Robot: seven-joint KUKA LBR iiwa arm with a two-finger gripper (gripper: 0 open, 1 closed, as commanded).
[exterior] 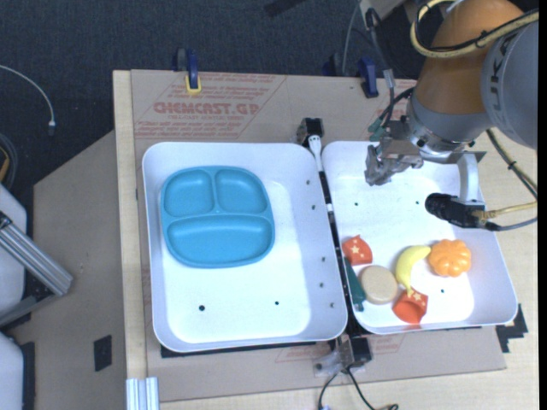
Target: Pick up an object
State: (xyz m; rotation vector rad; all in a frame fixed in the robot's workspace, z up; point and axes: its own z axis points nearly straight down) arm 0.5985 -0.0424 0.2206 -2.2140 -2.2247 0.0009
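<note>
Camera view: one blue plate (219, 216), five toy foods (414, 267) in two bins (295, 229); jaws (382, 171) state unclear.

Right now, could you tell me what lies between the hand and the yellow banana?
In the camera view, bare white bin floor separates the hand from the banana; nothing sits between them.

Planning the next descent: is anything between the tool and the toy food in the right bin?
Nothing visible. The tool hovers over bare floor at the far end of the right bin; the toy food cluster sits at the near end, with open floor between.
</note>
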